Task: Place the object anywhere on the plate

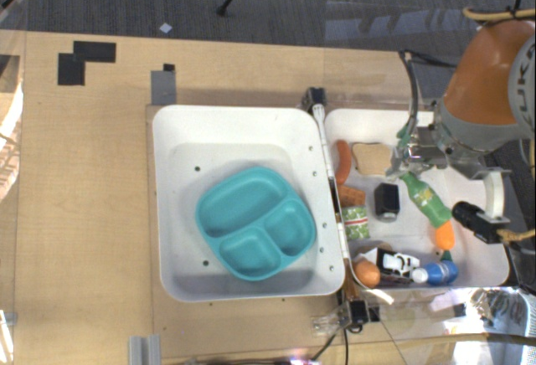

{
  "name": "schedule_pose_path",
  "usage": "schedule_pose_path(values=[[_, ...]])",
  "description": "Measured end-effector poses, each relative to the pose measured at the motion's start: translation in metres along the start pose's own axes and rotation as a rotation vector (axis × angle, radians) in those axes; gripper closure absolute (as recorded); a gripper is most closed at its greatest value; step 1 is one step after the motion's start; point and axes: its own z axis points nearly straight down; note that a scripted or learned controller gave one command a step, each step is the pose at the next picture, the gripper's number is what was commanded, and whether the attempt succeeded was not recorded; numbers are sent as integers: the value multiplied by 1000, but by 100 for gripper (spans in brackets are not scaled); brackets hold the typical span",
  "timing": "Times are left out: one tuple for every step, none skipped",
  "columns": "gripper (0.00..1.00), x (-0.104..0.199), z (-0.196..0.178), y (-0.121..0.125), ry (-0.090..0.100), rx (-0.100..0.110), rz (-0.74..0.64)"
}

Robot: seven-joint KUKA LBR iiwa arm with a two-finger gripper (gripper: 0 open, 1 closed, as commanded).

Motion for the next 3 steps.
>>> schedule_pose_path(values=[[100, 67, -13, -4, 4, -1, -12], [100, 123, 27, -14, 3, 4, 121], [100, 201, -10, -22, 5, 4, 318]])
